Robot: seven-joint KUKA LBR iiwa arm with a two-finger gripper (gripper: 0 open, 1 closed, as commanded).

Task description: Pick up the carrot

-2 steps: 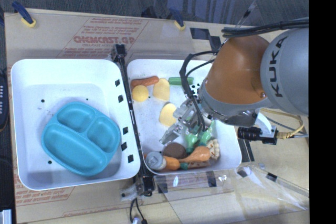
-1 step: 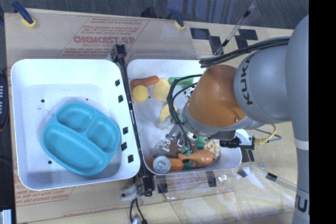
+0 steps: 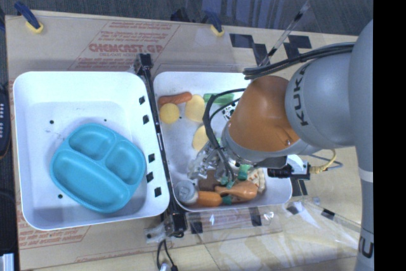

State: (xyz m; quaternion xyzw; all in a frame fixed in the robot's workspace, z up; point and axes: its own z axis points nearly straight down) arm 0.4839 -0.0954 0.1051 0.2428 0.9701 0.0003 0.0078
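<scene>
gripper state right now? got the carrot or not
Gripper: low in the right bin, above the carrot; whether it is open or closed cannot be told, and no carrot shows in its grasp.

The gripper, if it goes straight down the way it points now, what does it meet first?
Most likely the carrot, lying just beneath the gripper near the front wall of the right bin. Depth is unclear from above, so the brown item beside it could come first.

Grey arm (image 3: 330, 98) from the right, orange-banded wrist (image 3: 260, 114) bent down, jaws low.
</scene>
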